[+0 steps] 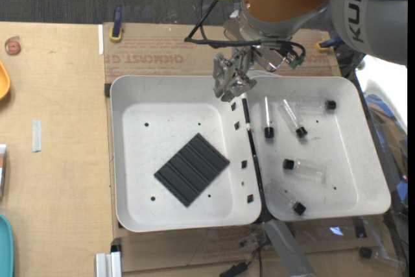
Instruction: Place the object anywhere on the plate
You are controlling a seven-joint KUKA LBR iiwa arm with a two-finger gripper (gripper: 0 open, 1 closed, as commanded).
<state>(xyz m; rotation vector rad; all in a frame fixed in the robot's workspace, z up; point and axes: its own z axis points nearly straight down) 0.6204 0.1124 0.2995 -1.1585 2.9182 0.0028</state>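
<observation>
While the clear vials (290, 115) with black caps lie scattered in the right bin (363, 139), none sits on the dark ribbed plate (192, 168) in the middle of the left bin (130, 139), so picking looks not yet done. Whether the gripper (231, 82), hanging over the far end of the bins' shared rim, carries anything I cannot tell. Next calls for descending onto one vial; the rim between bins must be cleared.
</observation>
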